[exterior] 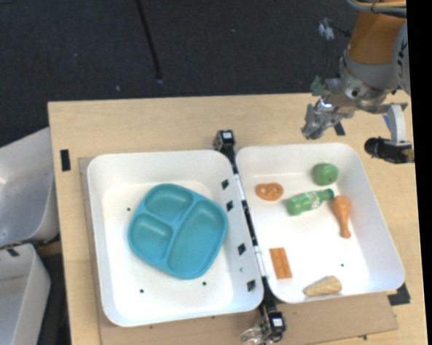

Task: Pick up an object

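White bins are seen mid-frame; the gripper [319, 122] is held above the right bin's [368, 268] upper edge, its spread untellable, near a green ball [324, 173].

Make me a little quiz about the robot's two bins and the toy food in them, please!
1. True or false: the blue divided plate lies in the left bin.
2. How many items lie in the right bin?
3. Which item is nearest the end effector? A) tan wedge B) green ball C) orange block

Key:
1. True.
2. Six: green ball, green bottle, orange ring, drumstick, orange block, tan wedge.
3. B.
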You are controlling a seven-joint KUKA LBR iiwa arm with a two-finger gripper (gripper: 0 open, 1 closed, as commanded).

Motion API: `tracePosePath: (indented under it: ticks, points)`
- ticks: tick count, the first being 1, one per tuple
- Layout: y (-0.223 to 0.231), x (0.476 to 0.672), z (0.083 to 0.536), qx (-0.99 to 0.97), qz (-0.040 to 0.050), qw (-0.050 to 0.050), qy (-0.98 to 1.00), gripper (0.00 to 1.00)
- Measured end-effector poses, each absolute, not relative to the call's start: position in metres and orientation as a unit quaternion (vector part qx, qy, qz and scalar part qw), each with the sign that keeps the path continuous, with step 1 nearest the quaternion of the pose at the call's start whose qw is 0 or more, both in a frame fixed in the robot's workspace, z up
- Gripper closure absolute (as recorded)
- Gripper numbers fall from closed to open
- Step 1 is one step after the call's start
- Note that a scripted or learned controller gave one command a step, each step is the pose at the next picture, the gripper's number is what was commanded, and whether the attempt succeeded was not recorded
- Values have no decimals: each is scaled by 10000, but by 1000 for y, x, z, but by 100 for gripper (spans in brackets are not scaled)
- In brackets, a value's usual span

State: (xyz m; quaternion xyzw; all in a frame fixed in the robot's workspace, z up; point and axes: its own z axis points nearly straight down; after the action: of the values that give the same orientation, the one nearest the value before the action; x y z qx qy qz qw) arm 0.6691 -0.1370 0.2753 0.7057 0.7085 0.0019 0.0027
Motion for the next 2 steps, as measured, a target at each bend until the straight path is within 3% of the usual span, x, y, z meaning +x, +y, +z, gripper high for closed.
tracePosePath:
  ticks: [2]
  points:
    - [-36, 627, 259, 7055, -6, -2, 7087, 100]
